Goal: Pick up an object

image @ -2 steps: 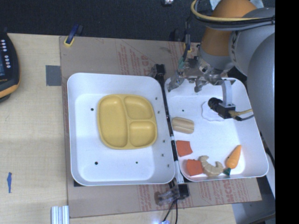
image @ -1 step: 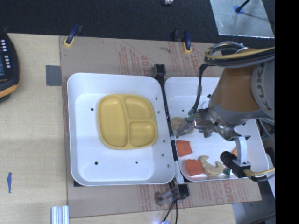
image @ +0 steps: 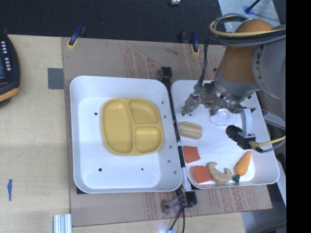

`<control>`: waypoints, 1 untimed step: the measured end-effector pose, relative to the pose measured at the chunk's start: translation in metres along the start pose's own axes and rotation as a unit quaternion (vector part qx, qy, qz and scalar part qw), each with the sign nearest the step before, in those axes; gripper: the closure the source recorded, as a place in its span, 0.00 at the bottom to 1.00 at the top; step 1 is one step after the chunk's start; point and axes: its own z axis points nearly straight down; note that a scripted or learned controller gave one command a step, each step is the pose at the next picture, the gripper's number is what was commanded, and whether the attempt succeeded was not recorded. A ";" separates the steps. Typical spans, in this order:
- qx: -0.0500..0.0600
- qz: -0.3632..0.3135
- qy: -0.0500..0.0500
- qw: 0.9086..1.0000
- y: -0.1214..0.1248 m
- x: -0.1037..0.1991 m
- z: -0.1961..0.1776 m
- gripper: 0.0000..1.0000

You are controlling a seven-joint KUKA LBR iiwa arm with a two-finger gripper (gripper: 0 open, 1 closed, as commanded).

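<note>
A single fixed camera looks down on the tabletop [image: 34, 144] from above at a slant, far enough back to take in both white bins whole: the left bin [image: 82, 130] toward 9 o'clock, the right bin [image: 265, 166] toward 4 o'clock. The arm [image: 248, 57] enters from 2 o'clock.

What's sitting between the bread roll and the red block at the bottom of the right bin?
In the camera view, an orange-red block lies between the bread roll and the lower red block.
</note>
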 end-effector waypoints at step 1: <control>0.008 0.003 0.001 1.000 -0.105 -0.016 0.001 0.00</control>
